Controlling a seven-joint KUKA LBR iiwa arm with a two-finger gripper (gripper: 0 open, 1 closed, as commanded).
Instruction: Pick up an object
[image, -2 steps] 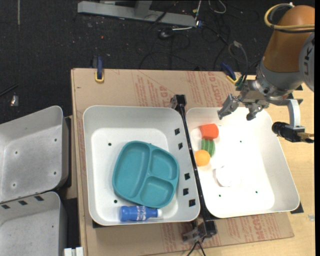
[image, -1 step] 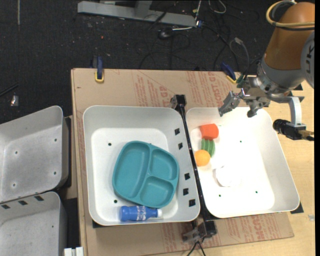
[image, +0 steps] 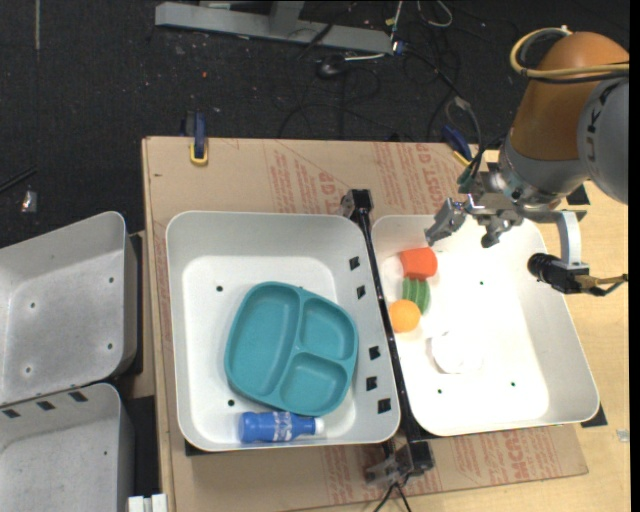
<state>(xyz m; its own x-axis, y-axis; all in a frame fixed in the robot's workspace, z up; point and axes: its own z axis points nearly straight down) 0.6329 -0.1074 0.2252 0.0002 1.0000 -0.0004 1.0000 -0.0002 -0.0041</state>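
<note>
Nearest: blue plastic bottle (image: 279, 427), left bin (image: 190, 300).
Gripper (image: 465, 229): fingers spread apart, holding nothing.
Advice: you should descend centred over orange block (image: 419, 263).

Two shallow bins sit side by side on a board (image: 260, 170) on the bench. In the left bin (image: 190, 260) a divided tray (image: 291, 348) lies near the middle, and a small bottle (image: 279, 427) lies on its side at the near wall, just in front of the tray. In the right bin (image: 520, 390), along its left wall, three small food-shaped items (image: 418, 263) lie in a row front to back, with a disc-shaped item (image: 453, 353) to their right and nearer the front. The gripper (image: 468, 226) hangs over the right bin's far edge, behind those items
</note>
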